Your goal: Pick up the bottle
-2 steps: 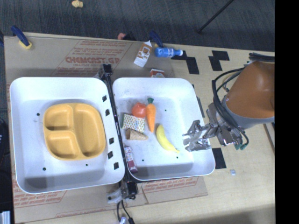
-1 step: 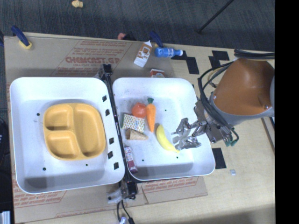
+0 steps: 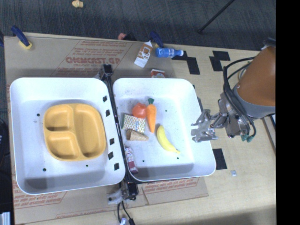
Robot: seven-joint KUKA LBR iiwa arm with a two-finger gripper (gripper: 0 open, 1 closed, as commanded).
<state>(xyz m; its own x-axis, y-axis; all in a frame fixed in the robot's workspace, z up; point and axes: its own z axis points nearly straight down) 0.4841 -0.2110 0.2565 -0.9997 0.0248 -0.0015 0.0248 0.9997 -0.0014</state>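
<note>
Counter [image 3: 234, 182] seen from above carries two white bins side by side, and the right bin [image 3: 187, 90] serves as the landmark. Inside it lie a carrot [image 3: 151, 117], a tomato [image 3: 139, 110] touching the carrot's left side, a banana [image 3: 165, 138] toward its right wall, a patterned packet [image 3: 134, 123] and a cone-shaped piece [image 3: 137, 135] just below that. The bottle [image 3: 167, 53], blue, lies on its side on the counter beyond this bin's far rim, beside a small carton [image 3: 143, 54]. The claw [image 3: 200, 127] hangs over the bin's right rim, fingers spread apart, gripping nothing. Left of this bin, the other bin [image 3: 23, 93] holds a yellow divided tray [image 3: 74, 131].
</note>
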